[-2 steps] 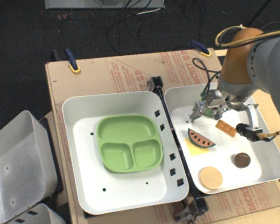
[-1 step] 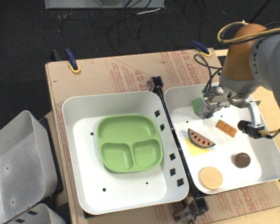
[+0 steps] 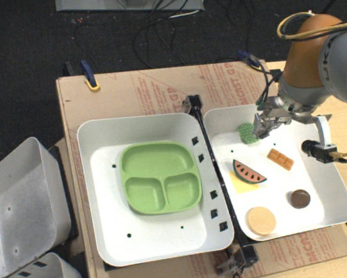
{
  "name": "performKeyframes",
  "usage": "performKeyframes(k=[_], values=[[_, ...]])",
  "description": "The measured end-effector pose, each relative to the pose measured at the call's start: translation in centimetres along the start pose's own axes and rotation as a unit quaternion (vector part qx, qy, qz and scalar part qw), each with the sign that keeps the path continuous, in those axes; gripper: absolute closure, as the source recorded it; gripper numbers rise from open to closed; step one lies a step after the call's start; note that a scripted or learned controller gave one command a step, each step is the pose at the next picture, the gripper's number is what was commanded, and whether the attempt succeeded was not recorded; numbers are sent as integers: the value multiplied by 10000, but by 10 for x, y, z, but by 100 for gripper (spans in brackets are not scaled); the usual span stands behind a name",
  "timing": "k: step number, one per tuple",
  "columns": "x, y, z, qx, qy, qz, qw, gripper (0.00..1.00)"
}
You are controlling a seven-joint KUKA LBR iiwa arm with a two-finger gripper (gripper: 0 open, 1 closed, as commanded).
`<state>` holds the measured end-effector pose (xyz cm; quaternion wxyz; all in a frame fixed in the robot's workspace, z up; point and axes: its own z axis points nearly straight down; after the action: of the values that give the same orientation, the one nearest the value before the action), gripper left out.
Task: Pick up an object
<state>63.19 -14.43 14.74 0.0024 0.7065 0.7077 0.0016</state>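
Observation:
In the right bin [image 3: 331,207] lie a small green bumpy object [image 3: 246,134], a watermelon slice [image 3: 248,171] on a yellow patch, an orange wafer [image 3: 280,159], a brown round piece [image 3: 300,199] and a tan disc [image 3: 261,220]. My gripper [image 3: 261,128] hangs low at the bin's far left, right beside the green object and touching or nearly touching its right side. Nothing is lifted.
The left bin [image 3: 97,175] holds a green three-compartment plate [image 3: 161,176]. A black divider [image 3: 210,162] runs between the bins. Spare white tubs [image 3: 19,203] stand at the far left. Clamps and cables sit along the bench's far edge.

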Motion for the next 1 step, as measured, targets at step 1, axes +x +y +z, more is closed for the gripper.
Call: performKeyframes(k=[1], values=[[10, 2, -50, -4, 1, -13, 10000, 100]])
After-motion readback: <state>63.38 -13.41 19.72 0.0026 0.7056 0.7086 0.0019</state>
